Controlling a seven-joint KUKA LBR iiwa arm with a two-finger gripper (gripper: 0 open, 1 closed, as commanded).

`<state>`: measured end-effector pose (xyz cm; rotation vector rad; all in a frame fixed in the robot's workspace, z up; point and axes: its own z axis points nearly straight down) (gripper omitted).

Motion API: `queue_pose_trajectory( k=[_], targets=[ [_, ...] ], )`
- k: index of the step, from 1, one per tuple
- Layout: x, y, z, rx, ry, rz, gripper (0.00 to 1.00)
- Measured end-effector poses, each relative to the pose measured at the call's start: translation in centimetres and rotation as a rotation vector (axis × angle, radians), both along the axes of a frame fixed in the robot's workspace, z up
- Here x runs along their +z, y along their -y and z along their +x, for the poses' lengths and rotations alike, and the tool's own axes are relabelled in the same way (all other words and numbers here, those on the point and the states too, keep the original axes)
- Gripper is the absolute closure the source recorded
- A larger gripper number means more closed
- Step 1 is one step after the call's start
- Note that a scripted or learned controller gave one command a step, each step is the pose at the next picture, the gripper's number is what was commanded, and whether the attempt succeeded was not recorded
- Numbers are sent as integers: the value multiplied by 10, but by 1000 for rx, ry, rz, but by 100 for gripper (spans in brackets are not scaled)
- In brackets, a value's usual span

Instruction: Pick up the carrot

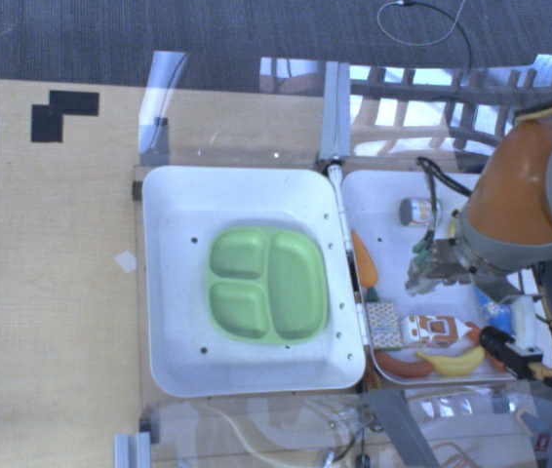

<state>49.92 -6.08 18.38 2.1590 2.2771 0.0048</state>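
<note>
1. Bins first: look at the left bin (169, 261). It holds a green plate (266, 283) with three sections, sitting in the middle.
2. Look next at the right bin (383, 188). The carrot (364, 261) lies on its floor, right along the wall the two bins share.
3. The carrot is long and thin. Its long line runs from the far side of the bin toward the near side. The thin end looks to point far, and the fatter end with a bit of green looks near.
4. Near the front of that bin you can see a patterned packet (384, 325), a small box with a face (430, 331), a red sausage (403, 364) and a banana (454, 360).
5. A small can (417, 211) lies near the back.
6. The gripper (435, 266) hangs above the bin, to the right of the carrot and apart from it. You cannot tell from here how the jaws stand.
7. So the job looks hardly begun. I think the carrot is not yet lifted. You still need to move over it, go down, grab and lift.
</note>
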Motion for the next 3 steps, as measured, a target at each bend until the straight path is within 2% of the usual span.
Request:
queue_pose_trajectory(
  k=[1, 2, 3],
  targets=[
    [26, 101, 26, 56, -1, -1, 100],
    [-1, 9, 20, 147, -3, 0, 100],
    [19, 103, -9, 59, 1, -2, 100]
  ],
)
